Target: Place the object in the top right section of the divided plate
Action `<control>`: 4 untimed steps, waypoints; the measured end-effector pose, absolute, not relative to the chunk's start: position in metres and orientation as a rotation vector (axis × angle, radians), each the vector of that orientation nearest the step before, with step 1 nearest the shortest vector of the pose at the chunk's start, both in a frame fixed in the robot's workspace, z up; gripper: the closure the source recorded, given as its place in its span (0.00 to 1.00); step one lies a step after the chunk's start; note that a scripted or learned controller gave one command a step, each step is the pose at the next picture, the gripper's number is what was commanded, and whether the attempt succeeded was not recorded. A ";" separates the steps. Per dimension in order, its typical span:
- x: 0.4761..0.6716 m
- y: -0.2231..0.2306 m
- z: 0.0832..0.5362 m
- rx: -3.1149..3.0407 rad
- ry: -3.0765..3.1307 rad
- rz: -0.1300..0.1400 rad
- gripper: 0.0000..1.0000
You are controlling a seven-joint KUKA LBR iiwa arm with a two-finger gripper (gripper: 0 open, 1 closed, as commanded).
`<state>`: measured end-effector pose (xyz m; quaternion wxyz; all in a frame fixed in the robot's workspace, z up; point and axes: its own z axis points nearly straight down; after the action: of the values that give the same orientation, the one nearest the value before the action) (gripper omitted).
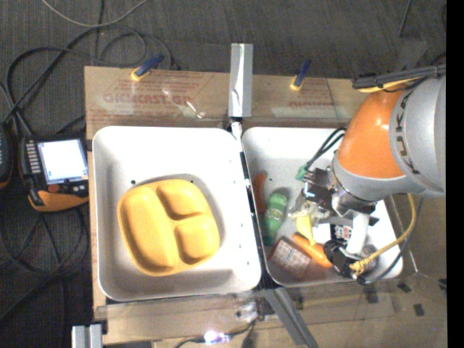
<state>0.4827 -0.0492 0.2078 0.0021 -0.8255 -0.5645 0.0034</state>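
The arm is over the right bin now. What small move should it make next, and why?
Probably lower the gripper a little onto one item, perhaps the orange carrot-shaped piece. It hangs over the clutter in the right white bin, and the yellow divided plastic plate in the left white bin carries nothing.

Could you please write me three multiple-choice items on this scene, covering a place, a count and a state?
1. Where does the yellow divided plate lie?
A. left bin
B. right bin
C. on the cardboard

2. How many sections does the plate have?
A. two
B. three
C. five

3. What lies in the plate's sections?
A. a carrot
B. a green bottle
C. nothing

Answers:
1 A, it rests in the left bin.
2 B, one long section and two smaller ones.
3 C, the sections are bare; the green bottle and the orange carrot-like item lie in the right bin, where the gripper works.
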 end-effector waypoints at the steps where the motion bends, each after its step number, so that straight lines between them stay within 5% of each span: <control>1: 0.499 -0.138 0.242 -2.613 -1.741 0.011 1.00; 2: 0.513 -0.060 0.249 -2.692 -1.613 0.013 1.00; 3: 0.495 -0.070 0.199 -2.761 -1.491 0.014 1.00; 4: 0.558 -0.145 0.238 -2.731 -1.550 0.014 1.00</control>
<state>0.5584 -0.1452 0.2382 0.0007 -0.8696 -0.4937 0.0044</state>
